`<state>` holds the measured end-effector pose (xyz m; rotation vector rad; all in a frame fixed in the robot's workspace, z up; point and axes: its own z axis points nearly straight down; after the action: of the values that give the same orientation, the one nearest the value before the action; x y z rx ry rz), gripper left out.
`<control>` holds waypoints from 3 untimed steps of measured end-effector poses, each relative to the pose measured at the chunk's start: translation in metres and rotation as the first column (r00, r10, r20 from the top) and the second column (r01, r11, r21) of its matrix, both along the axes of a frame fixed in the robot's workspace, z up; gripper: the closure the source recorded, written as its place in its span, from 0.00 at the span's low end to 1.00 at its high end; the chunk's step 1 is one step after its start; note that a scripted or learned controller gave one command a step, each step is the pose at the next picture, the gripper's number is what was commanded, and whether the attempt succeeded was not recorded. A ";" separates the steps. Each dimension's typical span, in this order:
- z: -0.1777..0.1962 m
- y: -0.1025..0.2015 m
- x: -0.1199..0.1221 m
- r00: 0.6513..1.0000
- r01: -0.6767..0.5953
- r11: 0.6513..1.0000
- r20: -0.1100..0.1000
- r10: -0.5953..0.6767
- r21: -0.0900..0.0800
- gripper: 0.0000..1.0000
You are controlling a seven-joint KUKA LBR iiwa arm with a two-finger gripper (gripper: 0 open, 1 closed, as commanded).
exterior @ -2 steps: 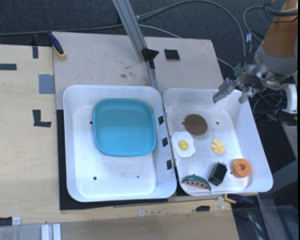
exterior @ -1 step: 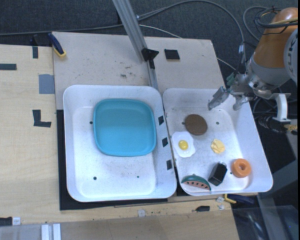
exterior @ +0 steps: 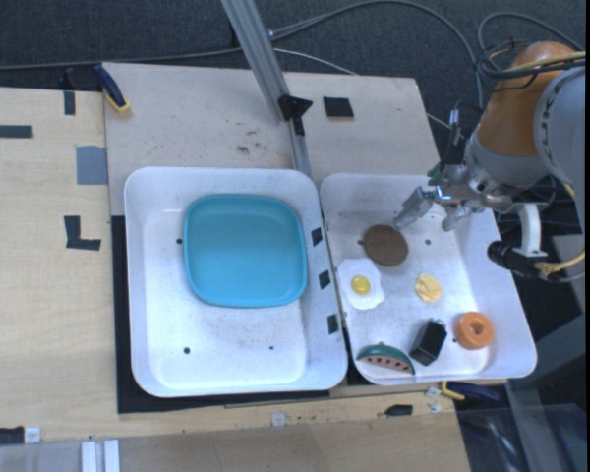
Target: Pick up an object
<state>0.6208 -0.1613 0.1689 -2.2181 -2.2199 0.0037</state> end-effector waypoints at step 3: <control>0.031 -0.002 0.000 1.000 0.000 1.000 0.009 0.000 -0.002 1.00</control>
<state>0.6209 -0.1636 0.1999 -2.2236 -2.2249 -0.0039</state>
